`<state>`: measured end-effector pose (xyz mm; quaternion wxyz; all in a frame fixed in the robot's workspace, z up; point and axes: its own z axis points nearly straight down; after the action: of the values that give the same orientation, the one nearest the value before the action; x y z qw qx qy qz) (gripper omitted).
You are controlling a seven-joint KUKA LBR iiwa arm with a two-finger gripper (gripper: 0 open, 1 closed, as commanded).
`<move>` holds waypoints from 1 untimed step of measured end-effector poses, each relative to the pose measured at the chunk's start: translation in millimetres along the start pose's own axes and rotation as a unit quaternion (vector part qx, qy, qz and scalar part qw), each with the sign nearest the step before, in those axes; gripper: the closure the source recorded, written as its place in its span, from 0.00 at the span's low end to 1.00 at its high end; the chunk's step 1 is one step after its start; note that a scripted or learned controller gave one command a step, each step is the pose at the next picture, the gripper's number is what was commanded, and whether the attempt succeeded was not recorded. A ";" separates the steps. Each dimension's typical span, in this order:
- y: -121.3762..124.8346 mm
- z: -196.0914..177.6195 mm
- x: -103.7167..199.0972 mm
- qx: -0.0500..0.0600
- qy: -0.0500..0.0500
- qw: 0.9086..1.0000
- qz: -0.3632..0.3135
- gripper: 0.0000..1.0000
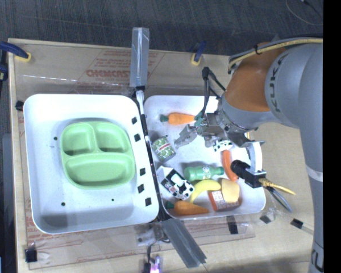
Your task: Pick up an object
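The gripper (187, 134) is hanging over the right bin (159, 104), jaws apart and empty; it should be centring over the green can (163, 147) before descending.

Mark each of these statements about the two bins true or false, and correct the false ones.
1. The green divided plate lies in the left bin. True.
2. The green bottle stands upright. False: it lies on its side in the right bin.
3. A banana lies just below the green bottle. True.
4. The gripper hangs over the left bin. False: it is over the right bin.
5. The carrot near the right bin's far wall is blue. False: it is orange.
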<state>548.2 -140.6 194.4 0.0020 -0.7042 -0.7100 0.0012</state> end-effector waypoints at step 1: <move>64.1 36.6 -22.9 0.000 0.000 1.000 -0.024 0.00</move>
<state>612.3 -163.0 157.5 0.0014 -0.6869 -0.7267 0.0012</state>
